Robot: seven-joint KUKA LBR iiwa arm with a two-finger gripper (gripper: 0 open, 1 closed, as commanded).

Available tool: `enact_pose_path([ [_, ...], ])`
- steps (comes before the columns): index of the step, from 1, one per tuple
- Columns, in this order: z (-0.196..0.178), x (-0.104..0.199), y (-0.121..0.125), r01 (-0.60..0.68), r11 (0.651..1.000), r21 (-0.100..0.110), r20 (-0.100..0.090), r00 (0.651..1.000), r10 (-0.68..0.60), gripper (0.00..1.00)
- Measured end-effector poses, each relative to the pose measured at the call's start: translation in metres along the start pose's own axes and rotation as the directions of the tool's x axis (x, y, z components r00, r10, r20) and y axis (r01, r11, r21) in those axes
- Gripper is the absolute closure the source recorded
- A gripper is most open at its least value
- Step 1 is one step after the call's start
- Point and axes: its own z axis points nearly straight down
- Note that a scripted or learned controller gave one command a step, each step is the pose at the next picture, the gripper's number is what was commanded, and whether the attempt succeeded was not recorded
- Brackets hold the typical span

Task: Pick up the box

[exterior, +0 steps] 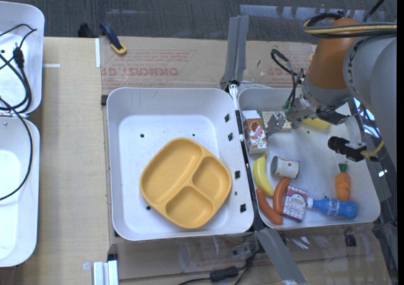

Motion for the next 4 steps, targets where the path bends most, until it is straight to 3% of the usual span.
enact_pose_path([
  [1, -0.0094, -0.0022, 0.0004, 0.001, 1.0, -0.005, 0.007, 1.0, -0.001, 1.0],
  [2, 0.0001, 0.0021, 0.0034, -0.08, 0.997, 0.001, 0.012, 0.997, 0.08, 1.0],
  [3, -0.0014, 0.0058, 0.0071, -0.077, 0.997, -0.006, 0.009, 0.997, 0.077, 0.0],
  [4, -0.0079, 0.0048, 0.0041, -0.077, 0.997, 0.003, 0.009, 0.997, 0.077, 1.0],
])
